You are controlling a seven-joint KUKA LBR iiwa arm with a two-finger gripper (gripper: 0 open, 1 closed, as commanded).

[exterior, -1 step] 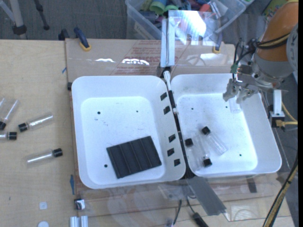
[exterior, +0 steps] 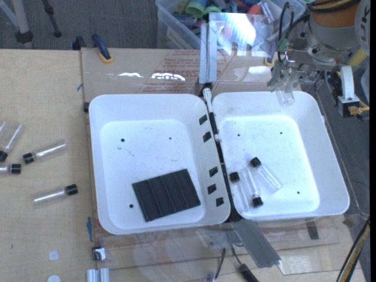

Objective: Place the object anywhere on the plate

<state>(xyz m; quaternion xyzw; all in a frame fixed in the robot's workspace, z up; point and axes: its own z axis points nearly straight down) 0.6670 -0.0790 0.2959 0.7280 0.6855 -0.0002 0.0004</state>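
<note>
A black ribbed plate (exterior: 166, 194) lies flat in the front part of the left bin (exterior: 108, 116). Clear vials with black caps (exterior: 264, 175) lie close together near the front left of the right bin (exterior: 305, 134). My gripper (exterior: 285, 91) hangs over the far rim of the right bin, well away from both the vials and the plate. Something clear and glassy shows at its tip, but I cannot tell whether that is a vial.
A ridge with black clips (exterior: 211, 157) separates the two bins. Several loose vials (exterior: 50, 150) lie on the wooden bench to the left. A clear tub of coloured toys (exterior: 235, 4) and an upright clear panel (exterior: 229, 40) stand behind the bins.
</note>
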